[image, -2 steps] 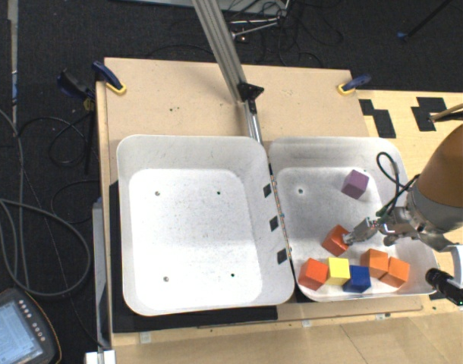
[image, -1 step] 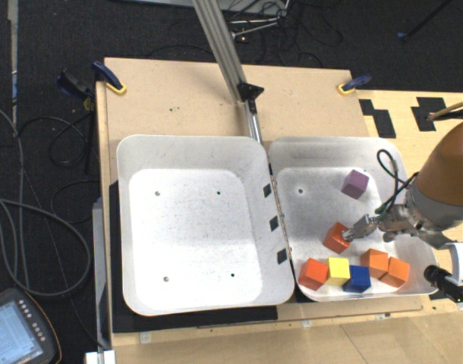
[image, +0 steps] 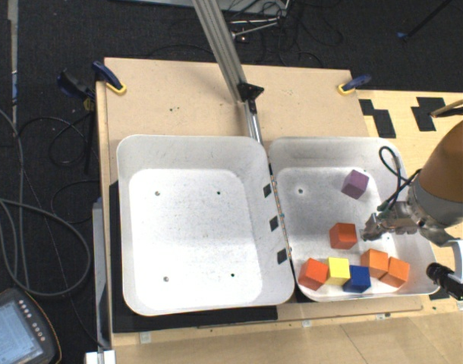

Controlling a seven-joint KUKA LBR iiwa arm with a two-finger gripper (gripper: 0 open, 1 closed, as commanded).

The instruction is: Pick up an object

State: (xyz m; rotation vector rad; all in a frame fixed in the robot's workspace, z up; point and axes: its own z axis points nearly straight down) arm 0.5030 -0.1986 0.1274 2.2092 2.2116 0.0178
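Over right bin (image: 322, 152), end effector (image: 373, 232) beside orange block (image: 342, 236); finger state seemingly unreadable, cannot tell.

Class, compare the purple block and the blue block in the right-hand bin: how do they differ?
The purple block sits alone toward the bin's far side; the blue block sits at the near edge, pressed against the yellow block. Colour differs: purple versus blue. Both are small cube-like blocks in the same white bin.

The arm (image: 448, 180) runs off the right edge — most of its body is cut away. The gripper (image: 377, 230) sits low in the right bin (image: 307, 158), its fingers too small and blurred to read. Bottom left, a screen (image: 15, 332) is clipped by the corner.
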